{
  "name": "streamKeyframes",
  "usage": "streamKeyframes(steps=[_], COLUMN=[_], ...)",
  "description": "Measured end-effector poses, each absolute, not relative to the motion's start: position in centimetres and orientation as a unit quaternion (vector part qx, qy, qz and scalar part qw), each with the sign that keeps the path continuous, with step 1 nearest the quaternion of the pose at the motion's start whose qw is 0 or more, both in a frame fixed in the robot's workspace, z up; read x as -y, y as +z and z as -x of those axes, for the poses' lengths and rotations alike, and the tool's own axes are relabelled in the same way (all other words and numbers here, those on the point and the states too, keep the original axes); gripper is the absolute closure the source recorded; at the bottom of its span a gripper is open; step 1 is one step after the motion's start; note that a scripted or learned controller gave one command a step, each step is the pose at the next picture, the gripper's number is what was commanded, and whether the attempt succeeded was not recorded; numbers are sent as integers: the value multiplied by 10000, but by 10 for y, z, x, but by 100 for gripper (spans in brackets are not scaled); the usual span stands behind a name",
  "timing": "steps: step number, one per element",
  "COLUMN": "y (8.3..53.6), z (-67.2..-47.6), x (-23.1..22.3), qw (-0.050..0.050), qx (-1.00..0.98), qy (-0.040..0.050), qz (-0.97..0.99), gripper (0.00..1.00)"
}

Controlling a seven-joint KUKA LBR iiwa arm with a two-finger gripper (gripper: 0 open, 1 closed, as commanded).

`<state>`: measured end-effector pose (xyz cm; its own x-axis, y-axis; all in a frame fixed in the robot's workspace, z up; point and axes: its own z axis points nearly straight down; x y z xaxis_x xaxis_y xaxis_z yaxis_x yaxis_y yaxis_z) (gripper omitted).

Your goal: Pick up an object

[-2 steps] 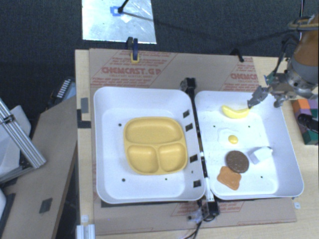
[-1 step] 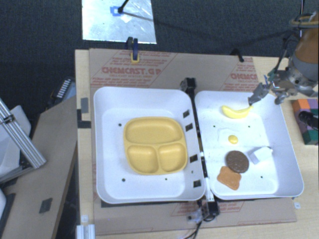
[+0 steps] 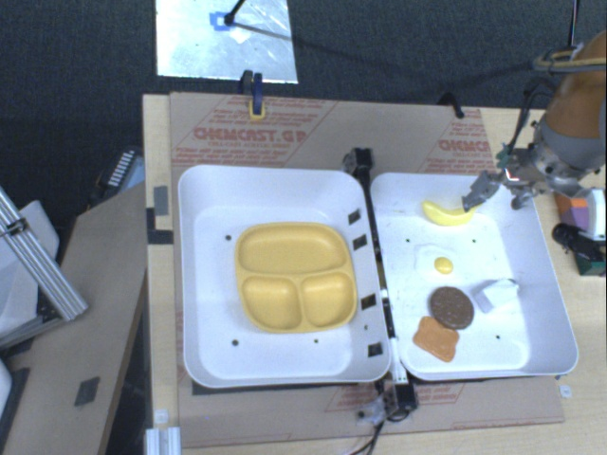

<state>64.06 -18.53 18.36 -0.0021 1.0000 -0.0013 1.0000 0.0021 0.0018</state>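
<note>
- Yellow plastic banana (image 3: 448,213), fried egg (image 3: 439,262), brown round patty (image 3: 450,306), orange toast (image 3: 436,338), white block (image 3: 495,293): right white bin (image 3: 541,292).
- Yellow three-compartment tray (image 3: 292,275): left white bin (image 3: 204,254).
- Gripper (image 3: 493,190) beside banana; jaws state unclear.

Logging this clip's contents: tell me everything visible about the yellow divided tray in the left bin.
The yellow divided tray looks like matte plastic, a rounded rectangle with three compartments: one wide at the far side, two smaller at the near side. It lies flat, about centred on the left bin floor, slightly turned. All compartments look bare. It touches only the bin floor.
</note>
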Motion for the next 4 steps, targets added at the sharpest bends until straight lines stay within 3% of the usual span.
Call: streamKeyframes(steps=[2,3,4], y=[84,96,154], z=[-639,-640,-647], x=[183,183,188], qw=[8,23,13], qx=[-7085,-7088,-7085], qy=[2,12,8], qz=[-7057,-7054,-7057], gripper=[0,100,100])
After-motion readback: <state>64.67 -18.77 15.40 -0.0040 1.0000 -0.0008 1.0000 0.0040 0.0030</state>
